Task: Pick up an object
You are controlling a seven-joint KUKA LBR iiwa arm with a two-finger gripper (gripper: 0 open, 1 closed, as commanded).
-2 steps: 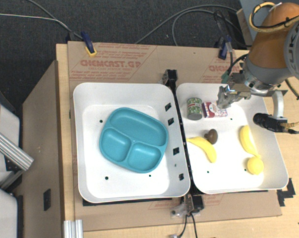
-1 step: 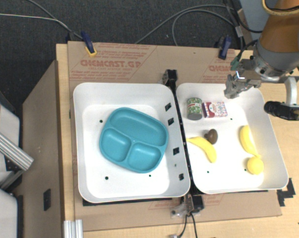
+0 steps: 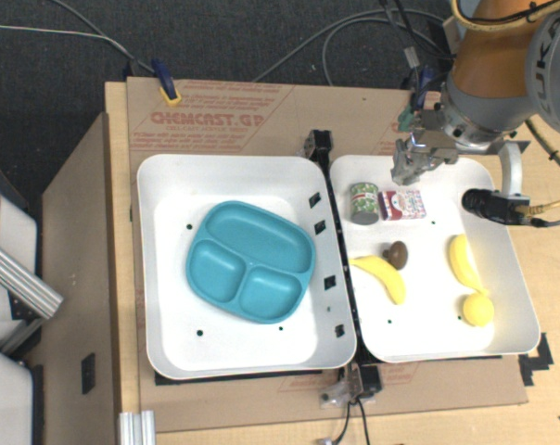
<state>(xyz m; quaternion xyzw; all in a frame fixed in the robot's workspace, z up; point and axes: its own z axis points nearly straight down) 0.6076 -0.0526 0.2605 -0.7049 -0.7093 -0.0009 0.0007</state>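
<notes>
Gripper (image 3: 412, 170) above pink carton (image 3: 402, 203), fingers open, empty. Carton light, stiff, boxy; pinch flat sides.

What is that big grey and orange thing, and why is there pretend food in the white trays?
That is a robot arm, seen by a camera looking down from above. At its end is a gripper, its "hand" for picking things up. It hangs over the top of the right bin, above a small pink-and-white box. Beside the box stands a green can. Lower down lie two bananas, a lemon and a small brown thing. The left bin holds a blue divided plate. Nothing is held yet.
</notes>
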